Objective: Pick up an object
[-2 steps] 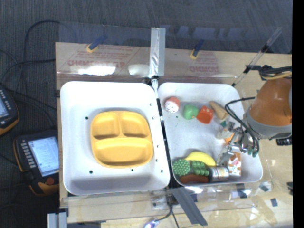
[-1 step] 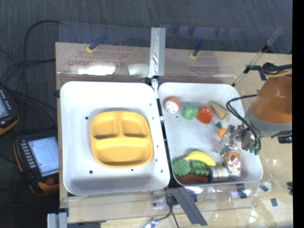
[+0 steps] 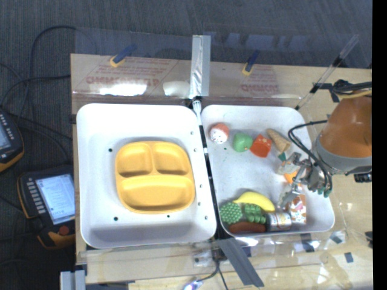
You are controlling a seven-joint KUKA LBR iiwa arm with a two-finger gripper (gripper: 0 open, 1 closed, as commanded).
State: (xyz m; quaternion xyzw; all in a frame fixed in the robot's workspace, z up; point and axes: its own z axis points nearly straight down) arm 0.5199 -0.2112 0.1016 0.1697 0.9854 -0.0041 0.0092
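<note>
My gripper (image 3: pixel 294 175) is low over the right side of the right bin (image 3: pixel 242 174), below the orange wrist band (image 3: pixel 351 128). A small orange piece (image 3: pixel 289 176) shows right at the gripper; I cannot tell whether it is held. Along the bin's far side lie a white-and-red ball (image 3: pixel 217 133), a green piece (image 3: pixel 242 141), a red-orange piece (image 3: pixel 261 146) and a brown cone (image 3: pixel 279 139). Along the near wall sit a banana (image 3: pixel 255 200), a green broccoli-like toy (image 3: pixel 230 212), a dark brown item (image 3: pixel 245 226), a can (image 3: pixel 277 221) and a small printed carton (image 3: pixel 297 209).
The left bin (image 3: pixel 97 162) holds a yellow divided plate (image 3: pixel 155 175). A raised divider (image 3: pixel 205 168) separates the two bins. Cables hang off the arm near the right bin's far right corner (image 3: pixel 302 128).
</note>
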